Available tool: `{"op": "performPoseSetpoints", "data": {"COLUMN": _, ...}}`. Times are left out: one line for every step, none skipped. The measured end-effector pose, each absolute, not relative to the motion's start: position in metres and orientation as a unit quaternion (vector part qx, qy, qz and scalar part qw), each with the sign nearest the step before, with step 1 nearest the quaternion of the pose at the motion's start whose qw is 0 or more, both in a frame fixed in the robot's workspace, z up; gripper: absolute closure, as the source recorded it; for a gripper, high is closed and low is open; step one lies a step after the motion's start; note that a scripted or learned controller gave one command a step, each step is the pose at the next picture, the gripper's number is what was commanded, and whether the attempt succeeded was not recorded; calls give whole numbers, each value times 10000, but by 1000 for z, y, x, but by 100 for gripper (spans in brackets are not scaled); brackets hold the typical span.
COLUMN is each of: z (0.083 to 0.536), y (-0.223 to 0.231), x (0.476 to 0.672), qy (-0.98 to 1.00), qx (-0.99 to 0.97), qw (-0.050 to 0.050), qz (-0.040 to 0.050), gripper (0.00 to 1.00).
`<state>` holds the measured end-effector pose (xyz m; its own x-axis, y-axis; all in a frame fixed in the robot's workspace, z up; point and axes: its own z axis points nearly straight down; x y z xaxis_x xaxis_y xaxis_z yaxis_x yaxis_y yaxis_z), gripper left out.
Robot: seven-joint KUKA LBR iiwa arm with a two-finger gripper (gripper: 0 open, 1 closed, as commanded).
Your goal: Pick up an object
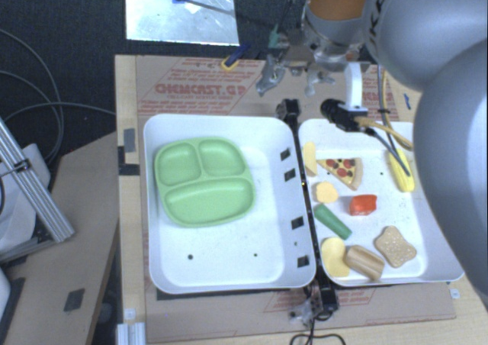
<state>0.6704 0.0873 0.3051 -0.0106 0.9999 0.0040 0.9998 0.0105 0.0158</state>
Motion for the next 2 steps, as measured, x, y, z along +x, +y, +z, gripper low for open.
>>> {"op": "performPoseSetpoints", "data": {"z": 224, "y": 31, "x": 668, "qy": 7059, "qx": 7083, "qw": -11, "qz": -22, "gripper": 0}}
{"op": "performPoseSetpoints", "data": {"z": 181, "y": 15, "x": 589, "qy": 7065, "qx": 7077, "qw": -36, "qz": -36, "gripper": 0}}
